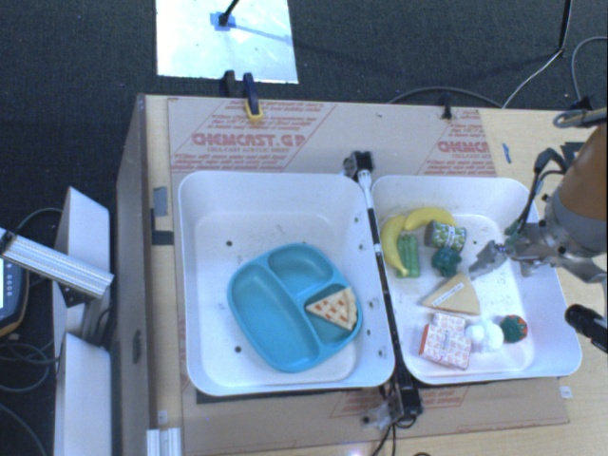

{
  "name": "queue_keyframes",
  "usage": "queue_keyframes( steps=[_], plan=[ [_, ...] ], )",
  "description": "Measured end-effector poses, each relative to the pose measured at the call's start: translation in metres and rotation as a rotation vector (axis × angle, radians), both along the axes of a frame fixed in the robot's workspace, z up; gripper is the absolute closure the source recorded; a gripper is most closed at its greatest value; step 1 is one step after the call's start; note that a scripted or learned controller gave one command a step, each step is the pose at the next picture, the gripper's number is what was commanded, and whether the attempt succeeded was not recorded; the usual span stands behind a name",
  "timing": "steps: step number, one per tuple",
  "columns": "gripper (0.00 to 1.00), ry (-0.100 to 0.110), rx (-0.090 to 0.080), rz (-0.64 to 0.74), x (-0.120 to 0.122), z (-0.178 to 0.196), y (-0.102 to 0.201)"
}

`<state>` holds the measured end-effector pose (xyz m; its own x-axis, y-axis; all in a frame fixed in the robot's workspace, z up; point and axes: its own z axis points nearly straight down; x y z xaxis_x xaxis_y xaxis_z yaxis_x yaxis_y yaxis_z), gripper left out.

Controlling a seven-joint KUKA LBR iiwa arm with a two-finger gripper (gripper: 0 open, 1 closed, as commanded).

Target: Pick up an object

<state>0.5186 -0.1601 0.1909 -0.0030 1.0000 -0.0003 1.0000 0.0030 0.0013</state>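
Note:
The right bin (541, 283) holds several toy foods: a yellow banana (418, 224), a green pod (408, 253), a small can (446, 234), a dark green broccoli piece (446, 260), a pale cheese wedge (456, 295), a red and white box (446, 340), a white lump (486, 335) and a red berry (514, 328). My gripper (486, 257) hangs over the right half of this bin, just right of the broccoli and above the cheese wedge. I see nothing held in it.
The left bin (218, 236) carries a blue divided plate (280, 316) with a pizza slice (334, 307) in its right compartment. A black divider bar (372, 245) runs between the bins. The arm's wrist (579, 207) enters from the right.

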Motion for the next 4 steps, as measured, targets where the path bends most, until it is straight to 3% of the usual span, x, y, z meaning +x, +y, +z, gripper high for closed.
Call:
queue_keyframes(
  steps=[1,2,3,4],
  plan=[
    [0.00,0.000,0.000,0.000,0.035,-0.094,0.046],
    [1.00,-0.002,0.000,0.000,0.036,-0.083,0.045],
    [0.00,-0.002,0.000,0.000,0.036,-0.083,0.045],
    [0.00,0.001,0.000,-0.002,0.005,-0.107,0.050]
  ],
)
